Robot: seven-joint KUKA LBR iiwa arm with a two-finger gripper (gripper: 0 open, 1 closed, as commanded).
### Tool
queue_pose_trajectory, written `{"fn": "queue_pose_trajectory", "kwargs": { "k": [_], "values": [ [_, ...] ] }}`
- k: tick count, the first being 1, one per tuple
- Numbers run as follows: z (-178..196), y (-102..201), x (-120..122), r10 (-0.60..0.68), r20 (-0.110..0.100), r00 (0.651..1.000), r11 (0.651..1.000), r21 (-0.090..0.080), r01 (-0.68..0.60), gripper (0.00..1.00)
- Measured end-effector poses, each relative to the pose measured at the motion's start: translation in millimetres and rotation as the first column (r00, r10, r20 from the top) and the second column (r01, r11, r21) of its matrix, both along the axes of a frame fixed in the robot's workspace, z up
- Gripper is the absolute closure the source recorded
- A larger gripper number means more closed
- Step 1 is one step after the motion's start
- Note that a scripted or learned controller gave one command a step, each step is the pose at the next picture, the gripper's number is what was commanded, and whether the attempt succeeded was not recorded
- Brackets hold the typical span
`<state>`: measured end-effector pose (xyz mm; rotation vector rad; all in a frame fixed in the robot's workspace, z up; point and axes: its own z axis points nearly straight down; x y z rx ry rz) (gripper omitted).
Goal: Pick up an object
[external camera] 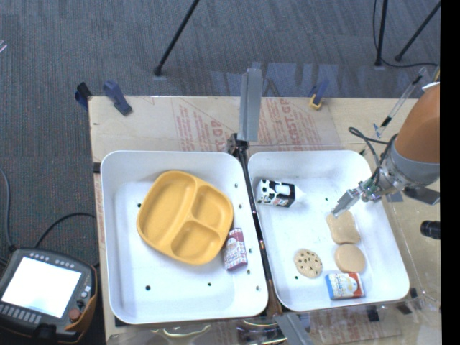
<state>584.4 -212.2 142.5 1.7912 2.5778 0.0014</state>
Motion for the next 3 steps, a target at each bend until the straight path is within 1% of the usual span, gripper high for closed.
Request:
{"fn": "queue_pose_trajectory", "kwargs": {
  "k": [1, 2, 3],
  "values": [
    [-53, 1, -15, 0.434, 0.002, 0.901, 0.901, -0.002, -0.434, 0.0],
    [63, -2, 16, 0.515, 0.009, 0.857, 0.857, -0.011, -0.515, 0.0],
    [69, 0, 12, 0.093, -0.002, 0.996, 0.996, 0.0, -0.093, 0.0]
  ]
}}
